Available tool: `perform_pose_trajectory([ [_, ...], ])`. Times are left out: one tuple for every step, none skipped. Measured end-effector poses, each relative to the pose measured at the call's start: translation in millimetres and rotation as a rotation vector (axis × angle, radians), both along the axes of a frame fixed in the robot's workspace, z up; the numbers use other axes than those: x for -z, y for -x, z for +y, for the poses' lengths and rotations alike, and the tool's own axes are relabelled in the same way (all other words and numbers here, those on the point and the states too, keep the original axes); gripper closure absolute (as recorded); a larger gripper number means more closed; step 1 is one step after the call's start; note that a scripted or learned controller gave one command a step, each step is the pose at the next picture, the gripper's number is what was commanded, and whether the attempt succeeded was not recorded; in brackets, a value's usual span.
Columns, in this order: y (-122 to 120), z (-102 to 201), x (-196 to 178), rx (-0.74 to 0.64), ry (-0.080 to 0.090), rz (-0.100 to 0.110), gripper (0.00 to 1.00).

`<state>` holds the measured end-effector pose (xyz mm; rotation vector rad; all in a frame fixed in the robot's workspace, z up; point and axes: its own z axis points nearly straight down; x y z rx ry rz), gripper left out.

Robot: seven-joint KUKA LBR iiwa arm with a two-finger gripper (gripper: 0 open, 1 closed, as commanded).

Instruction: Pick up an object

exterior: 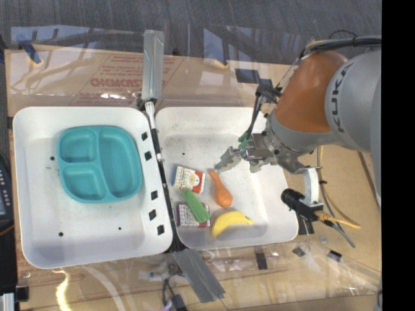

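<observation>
Camera view from above showed us the gripper (228, 159) hanging over the right bin (275, 229), its tip just above and to the right of the carrot (220, 189). We could make out what looked like two fingers slightly apart at the tip with nothing between them, so we judged it unloaded.

The candidate objects lay clustered in the near half of that bin: the carrot slanting, a small printed carton (189, 178) just to its left, a green piece (194, 205) lying across a second carton (188, 216), and a banana (230, 223) near the front wall. The teal divided plate (100, 162) sat in the left bin (32, 238), well apart from the arm.

We saw several risks. The carrot was tapered and smooth, so a closing grip on its narrow end could squeeze it out sideways. The cluster was tight, and a descending finger might land on the carton or nudge the green piece. A slightly misplaced descent would close on bare bin floor.
</observation>
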<state>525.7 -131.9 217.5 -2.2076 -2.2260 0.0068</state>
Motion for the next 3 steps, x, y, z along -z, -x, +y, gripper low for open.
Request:
perform_pose_trajectory([
  [-18.9, 6.5, 122.2, -0.014, 0.001, -0.011, 0.00],
  [-20.1, 7.1, 113.6, -0.018, -0.001, -0.010, 1.00],
  [-9.7, 58.2, -7.1, 0.073, 0.001, -0.005, 1.00],
])
